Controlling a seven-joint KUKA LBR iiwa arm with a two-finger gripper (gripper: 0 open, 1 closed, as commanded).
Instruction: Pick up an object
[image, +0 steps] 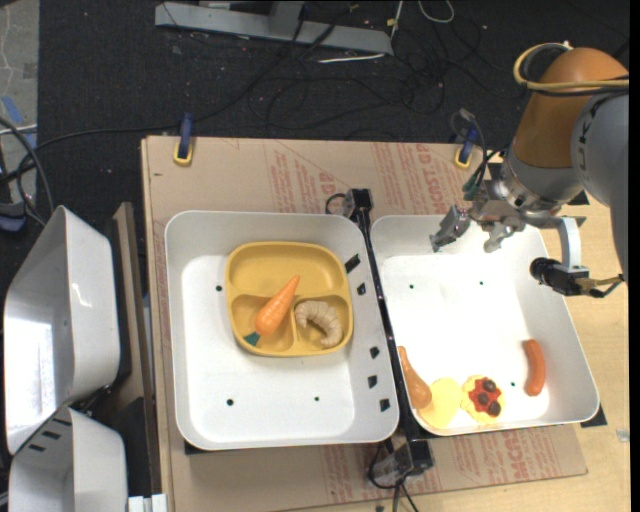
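Camera view looks down at a slant on two white bins set side by side, their inner rims touching along the middle. Reaching in from the right, the gripper (470, 232) hangs over the far edge of the right bin (480, 300), its two fingers spread apart with nothing between them.

The right bin's things all crowd its near rim. A sausage (535, 367) lies close to the right wall. A pear-shaped orange piece (414, 383) rests against the left wall, and just beside it sits a yellow piece (452, 398) with a dark-and-red berry-like cluster (486, 395) on top or touching — which, I cannot tell. The middle and far floor of this bin is bare white, so open room lies directly below and in front of the gripper.

In the left bin (200, 390), a yellow divided plate (285, 262) sits toward the far half, well clear of every wall. A carrot (277, 305) lies tilted across its dividing ridge, and a pale curled shrimp-like piece (320, 320) fills the near-right compartment. Bare floor rings the plate — widest along the near rim.
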